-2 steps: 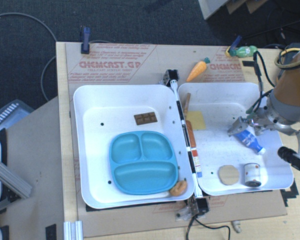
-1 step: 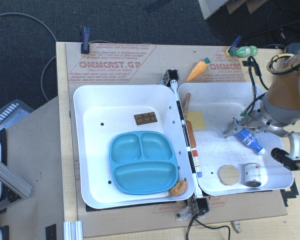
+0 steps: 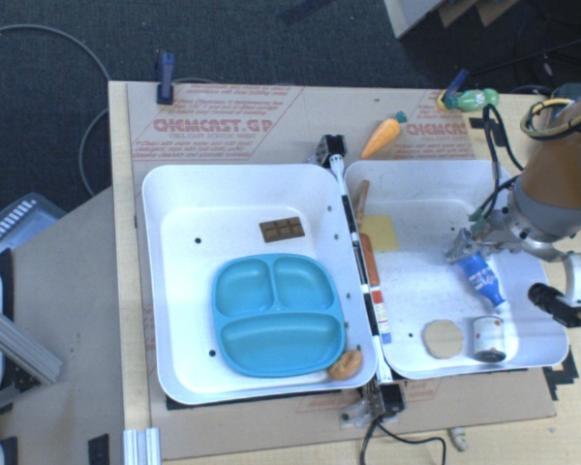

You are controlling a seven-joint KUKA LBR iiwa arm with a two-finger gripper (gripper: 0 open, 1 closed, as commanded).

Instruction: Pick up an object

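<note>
Dark carpet surrounds the bench (image 3: pixel 223 114), and over at the right bin (image 3: pixel 416 187) the arm (image 3: pixel 552 177) is down low, its claw (image 3: pixel 473 245) right at the top end of a blue-and-white tube (image 3: pixel 484 281) lying on the bin floor. Whether that claw is open or clamped, I cannot tell (the wrist hides it). Just below the tube sit a small metal can (image 3: pixel 487 337) and a tan round disc (image 3: pixel 443 338). Further left, a yellow square (image 3: pixel 379 232) lies by the divider. Across in the left bin (image 3: pixel 174 260): a blue divided plate (image 3: pixel 276 313), a chocolate bar (image 3: pixel 281 229), a brown pastry (image 3: pixel 346 364). A toy carrot (image 3: pixel 382 136) rests on the bench beyond.
</note>
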